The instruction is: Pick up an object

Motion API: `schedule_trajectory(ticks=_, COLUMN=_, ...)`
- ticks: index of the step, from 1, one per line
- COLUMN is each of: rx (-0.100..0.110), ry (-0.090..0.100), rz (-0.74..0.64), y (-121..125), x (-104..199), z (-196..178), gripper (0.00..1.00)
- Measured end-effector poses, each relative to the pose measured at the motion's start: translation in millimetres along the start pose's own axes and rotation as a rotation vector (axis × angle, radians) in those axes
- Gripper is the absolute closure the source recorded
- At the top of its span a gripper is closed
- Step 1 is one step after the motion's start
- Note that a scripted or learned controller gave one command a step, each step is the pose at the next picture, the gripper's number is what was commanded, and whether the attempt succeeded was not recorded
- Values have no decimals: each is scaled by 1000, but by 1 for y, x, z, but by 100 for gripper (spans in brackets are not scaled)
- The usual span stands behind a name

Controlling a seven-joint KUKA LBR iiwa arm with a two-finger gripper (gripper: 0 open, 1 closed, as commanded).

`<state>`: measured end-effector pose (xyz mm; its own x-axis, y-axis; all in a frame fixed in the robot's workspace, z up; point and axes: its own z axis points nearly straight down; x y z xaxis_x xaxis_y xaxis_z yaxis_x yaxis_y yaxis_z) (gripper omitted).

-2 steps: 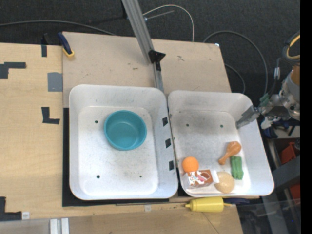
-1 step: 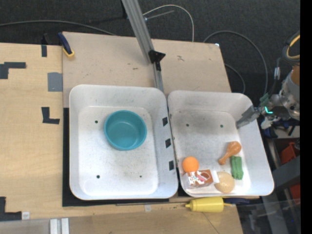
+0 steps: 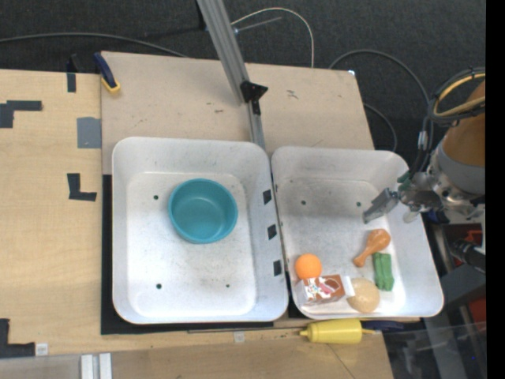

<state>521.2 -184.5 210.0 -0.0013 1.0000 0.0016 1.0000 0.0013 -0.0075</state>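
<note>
The right bin holds several small items in its front half: an orange ball, an orange drumstick-shaped toy, a green piece, a red-and-white packet and a beige round lump. My gripper hangs low over the right bin's right side, just behind the drumstick toy and apart from it. Nothing shows in its grasp. A teal bowl sits upright in the left bin.
A yellow bottle lies on the bench just in front of the right bin's rim. A grey metal pole slants in from the back toward the divide between the bins. Cables trail at the back right.
</note>
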Motion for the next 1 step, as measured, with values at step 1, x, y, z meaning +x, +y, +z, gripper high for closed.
schedule_trajectory(ticks=1, rx=0, ry=-1, rz=1, y=1, x=-9, z=57, gripper=0)
